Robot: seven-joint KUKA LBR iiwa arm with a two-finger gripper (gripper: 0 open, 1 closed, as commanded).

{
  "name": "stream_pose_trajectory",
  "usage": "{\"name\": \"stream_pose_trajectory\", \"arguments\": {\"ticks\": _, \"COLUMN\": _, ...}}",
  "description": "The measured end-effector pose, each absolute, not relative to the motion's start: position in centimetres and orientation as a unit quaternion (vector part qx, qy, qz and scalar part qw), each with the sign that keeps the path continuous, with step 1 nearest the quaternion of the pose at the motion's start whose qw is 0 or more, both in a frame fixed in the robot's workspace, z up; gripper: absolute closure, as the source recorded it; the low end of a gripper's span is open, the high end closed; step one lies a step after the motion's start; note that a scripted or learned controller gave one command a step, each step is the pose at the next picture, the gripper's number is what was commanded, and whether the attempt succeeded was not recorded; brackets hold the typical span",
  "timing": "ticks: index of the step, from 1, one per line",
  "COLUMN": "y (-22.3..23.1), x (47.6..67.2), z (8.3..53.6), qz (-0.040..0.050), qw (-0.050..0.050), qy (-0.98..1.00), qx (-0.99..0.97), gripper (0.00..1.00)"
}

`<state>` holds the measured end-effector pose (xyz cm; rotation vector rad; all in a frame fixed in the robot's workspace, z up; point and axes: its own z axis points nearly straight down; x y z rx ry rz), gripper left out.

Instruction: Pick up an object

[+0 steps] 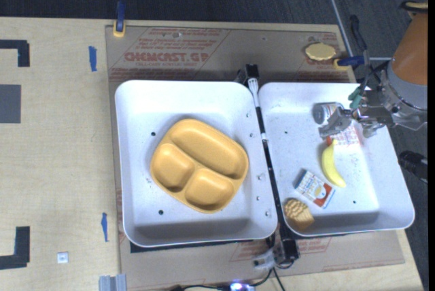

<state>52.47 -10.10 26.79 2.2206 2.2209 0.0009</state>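
Two shallow white plastic bins sit side by side on a pale wooden worktop [54,167], on a brown cardboard sheet [204,52] printed with red lettering.

The left bin [129,103] holds a yellow plastic tray with three rounded compartments [198,164], lying tilted near the bin's middle.

The right bin [387,204] holds several small things. A yellow banana [332,166] lies near the bin's middle, running from far to near. Just to its left and nearer is a small flat packet with white, red and blue print [314,187]. At the near left corner of this bin rests a round brown cookie-like piece [298,212]. At the far side, a small silver metallic can [323,112] lies on its side. A white card with red print [348,138] lies just beyond the banana's far end.

The grey arm with its orange band [412,58] reaches in from the right, over the far right part of the right bin. Its claw [342,121] hangs just beside the silver can and above the far end of the banana; whether the claw is apart or together cannot be told, as its tip is a blur of grey metal. Nothing is plainly seen between its tips.

Beyond the bins, on the cardboard, lies a round tan disc [320,52]. A blue and yellow clamp [119,18] grips the cardboard's far left corner.
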Motion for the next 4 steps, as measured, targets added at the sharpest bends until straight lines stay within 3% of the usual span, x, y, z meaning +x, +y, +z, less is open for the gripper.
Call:
{"name": "stream_pose_trajectory", "arguments": {"ticks": 1, "y": -10.1, "x": 53.3, "z": 13.6, "qz": -0.0002, "qw": -0.001, "qy": 0.707, "qx": 0.707, "gripper": 0.0}}
{"name": "stream_pose_trajectory", "arguments": {"ticks": 2, "y": -9.3, "x": 48.0, "z": 8.6, "qz": 0.001, "qw": 0.001, "qy": 0.707, "qx": 0.707, "gripper": 0.0}}
{"name": "stream_pose_trajectory", "arguments": {"ticks": 3, "y": -9.4, "x": 48.2, "z": 9.6, "qz": 0.0024, "qw": 0.004, "qy": 0.706, "qx": 0.708, "gripper": 1.0}}
{"name": "stream_pose_trajectory", "arguments": {"ticks": 4, "y": -1.2, "x": 48.0, "z": 18.5, "qz": 0.001, "qw": 0.001, "qy": 0.708, "qx": 0.707, "gripper": 1.0}}
